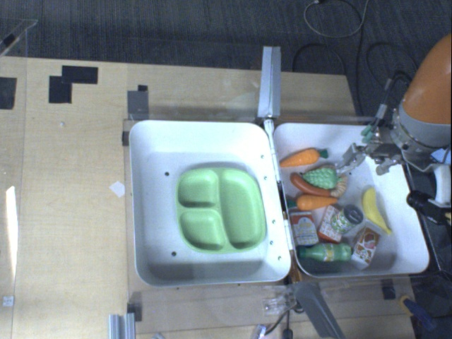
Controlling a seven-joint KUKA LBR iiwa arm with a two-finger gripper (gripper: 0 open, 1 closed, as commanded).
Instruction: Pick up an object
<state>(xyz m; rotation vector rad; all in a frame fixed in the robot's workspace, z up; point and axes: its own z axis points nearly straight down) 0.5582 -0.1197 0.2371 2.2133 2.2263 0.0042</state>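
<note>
Overhead: jaws (351,159), state unclear, over crowded right bin (417,260) nr carrot (301,158); neighbours may foul grab.

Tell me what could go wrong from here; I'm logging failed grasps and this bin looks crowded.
1. The toys in the right bin lie packed together: the gripper hovers by the green corn-like toy, which touches the sausage and a carrot, so a descent may nudge or catch a neighbour.
2. The rounded carrot and banana could slip from the grip.
3. The bottle lies near the bin wall, leaving little finger room.
</note>
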